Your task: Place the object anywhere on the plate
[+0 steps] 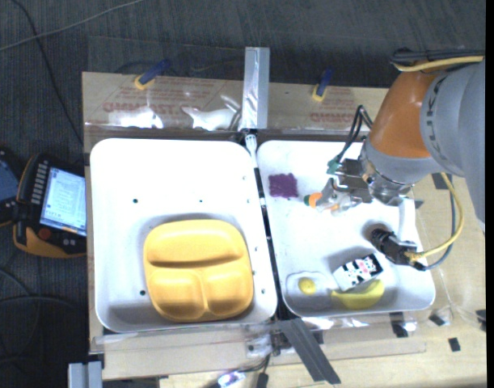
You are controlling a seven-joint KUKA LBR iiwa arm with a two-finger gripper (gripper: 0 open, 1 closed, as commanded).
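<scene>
Reaching in from three o'clock, the grey arm with its orange band is hanging its gripper over the right bin; whether it is spread or pressed together cannot be told. A small orange object is lying just at the gripper's nine o'clock, with a purple piece farther that way. A yellow banana, a black-and-white box and a yellow round piece are sitting toward six o'clock. The yellow sectioned plate is resting in the left bin.
</scene>
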